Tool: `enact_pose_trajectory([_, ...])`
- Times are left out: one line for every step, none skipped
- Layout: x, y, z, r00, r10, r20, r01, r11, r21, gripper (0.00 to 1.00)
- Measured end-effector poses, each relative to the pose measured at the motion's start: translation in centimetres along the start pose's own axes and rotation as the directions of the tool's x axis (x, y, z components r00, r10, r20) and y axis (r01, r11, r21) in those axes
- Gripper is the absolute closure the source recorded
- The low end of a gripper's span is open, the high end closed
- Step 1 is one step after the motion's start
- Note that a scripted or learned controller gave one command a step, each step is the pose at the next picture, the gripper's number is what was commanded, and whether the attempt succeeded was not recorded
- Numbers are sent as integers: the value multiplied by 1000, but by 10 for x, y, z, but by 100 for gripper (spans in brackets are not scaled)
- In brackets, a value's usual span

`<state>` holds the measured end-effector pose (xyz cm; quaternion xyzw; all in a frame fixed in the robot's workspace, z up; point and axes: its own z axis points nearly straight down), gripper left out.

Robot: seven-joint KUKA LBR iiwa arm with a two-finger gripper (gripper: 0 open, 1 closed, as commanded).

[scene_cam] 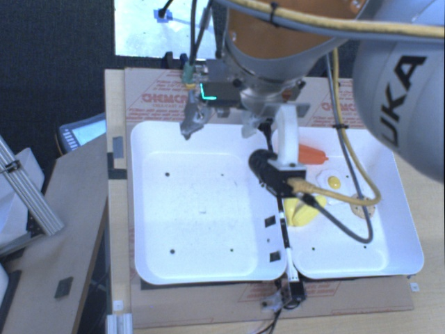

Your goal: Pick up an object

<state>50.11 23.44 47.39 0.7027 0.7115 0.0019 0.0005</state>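
below and right of the pincer (pixel 219 127), in the right bin (pixel 389 256), lie an orange piece (pixel 313 154), a fried egg (pixel 334 182) and a yellow piece (pixel 304 214); pincer spread, pinching nothing, over the left bin's far rim; best descend centred on one piece, clear of the cable (pixel 348 221).

Off to one side of my gripper (pixel 193 127), in the right bin (pixel 389 256), lie the things I could pick. An orange carrot (pixel 312 154) lies flat, nearest my wrist. Just past it sits a fried egg (pixel 333 181) — white, with a yellow yolk. A yellow piece (pixel 304 213) rests lower down, partly hidden by cable — what it is I cannot tell.
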Motion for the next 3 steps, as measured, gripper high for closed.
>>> enact_pose_trajectory([0, 1, -11, 1000, -6, -1, 6, 1000, -3, 100])
enact_pose_trajectory([0, 0, -11, 1000, -7, -1, 7, 1000, -2, 0])
enact_pose_trajectory([0, 1, -22, 1000, -12, -2, 12, 1000, -4, 100])
